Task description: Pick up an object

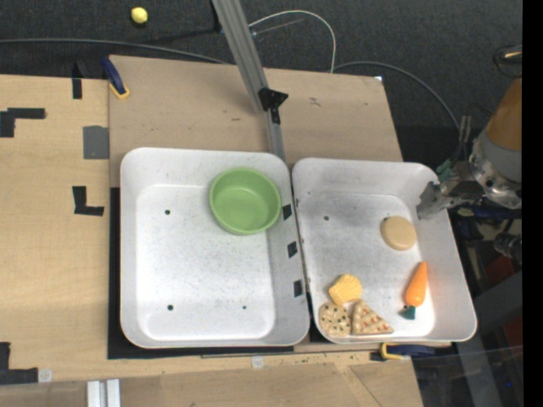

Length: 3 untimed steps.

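Note:
The right bin (339, 176) holds a tan round bun (398, 232), an orange carrot (416, 287), a yellow cheese wedge (344, 290), a round cracker (334, 320) and a pizza slice (369, 320). A green bowl (245, 200) sits in the left bin (144, 176) at its upper right. My gripper (430, 198) hangs over the right bin's right rim, just up and right of the bun, with nothing seen between its fingers.
A grey metal pole (246, 53) slants down from the top to the gap between the bins. A small yellow ball (139, 14) lies on the dark floor at the top left. Cables run across the back.

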Each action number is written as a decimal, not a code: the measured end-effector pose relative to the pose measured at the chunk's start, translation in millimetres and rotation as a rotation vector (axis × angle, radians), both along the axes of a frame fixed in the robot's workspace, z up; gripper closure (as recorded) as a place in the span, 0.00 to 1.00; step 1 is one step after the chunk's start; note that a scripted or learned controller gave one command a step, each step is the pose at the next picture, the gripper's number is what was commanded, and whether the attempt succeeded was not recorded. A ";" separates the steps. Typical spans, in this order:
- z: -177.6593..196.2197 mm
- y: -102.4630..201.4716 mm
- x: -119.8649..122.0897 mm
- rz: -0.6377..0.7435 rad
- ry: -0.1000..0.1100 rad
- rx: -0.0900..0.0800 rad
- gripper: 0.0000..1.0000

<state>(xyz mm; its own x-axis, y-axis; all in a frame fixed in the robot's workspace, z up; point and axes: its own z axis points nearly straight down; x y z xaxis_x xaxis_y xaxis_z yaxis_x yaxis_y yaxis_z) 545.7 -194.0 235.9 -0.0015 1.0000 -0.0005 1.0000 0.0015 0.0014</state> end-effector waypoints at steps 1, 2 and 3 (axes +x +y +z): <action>-8.2 45.5 0.1 0.003 0.004 0.001 1.00; -14.3 104.1 -10.0 0.005 0.004 0.002 1.00; -23.3 155.5 -7.6 0.005 0.004 0.002 1.00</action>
<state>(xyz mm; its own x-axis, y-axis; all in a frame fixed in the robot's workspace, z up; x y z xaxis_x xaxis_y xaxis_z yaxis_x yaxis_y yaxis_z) 538.2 -38.5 212.6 -0.0065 1.0000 0.0016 1.0000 0.0066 -0.0028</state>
